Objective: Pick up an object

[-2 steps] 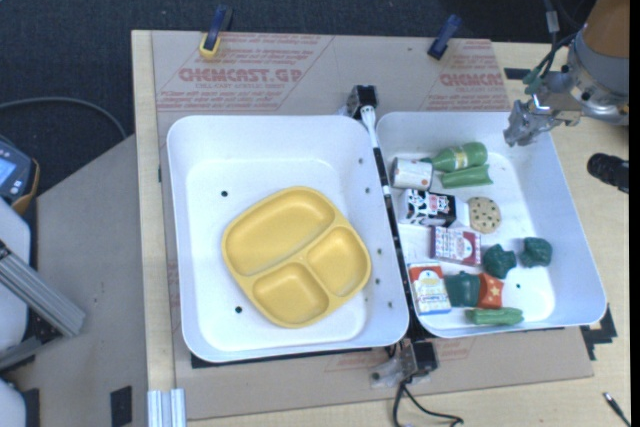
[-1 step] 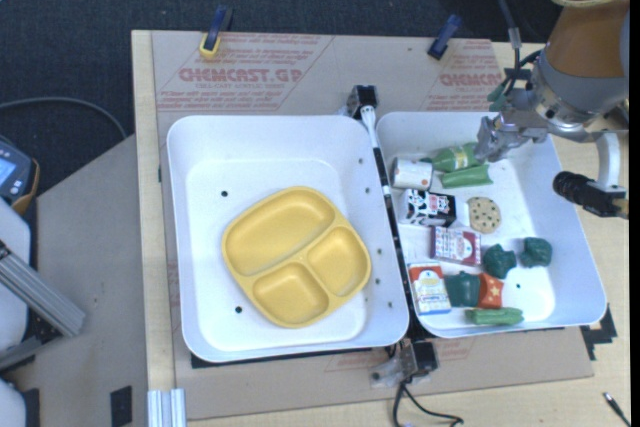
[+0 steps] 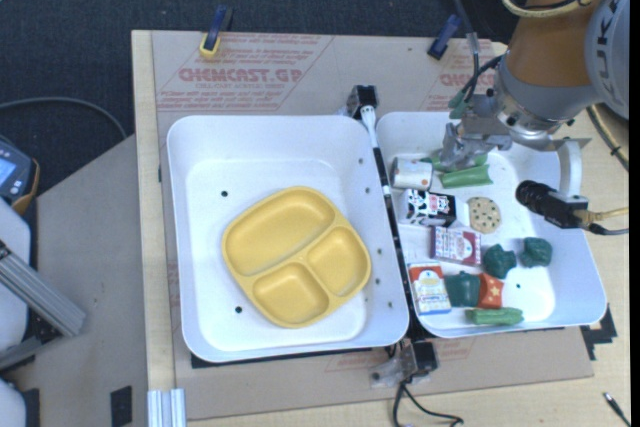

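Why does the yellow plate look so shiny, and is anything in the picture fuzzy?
In the camera view, overhead light gives soft pale glare on the yellow divided plate and washes out the white bins' walls; shadows are faint. The small toys in the right bin look soft and grainy, so the print on them is unreadable. The gripper is a bit blurred too.

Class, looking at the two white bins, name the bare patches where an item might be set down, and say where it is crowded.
Left bin: bare floor rings the yellow divided plate, widest along the far wall and left side. Right bin: crowded with small items, from the green piece by the gripper to the cookie and small cartons; one bare patch near its front right corner.
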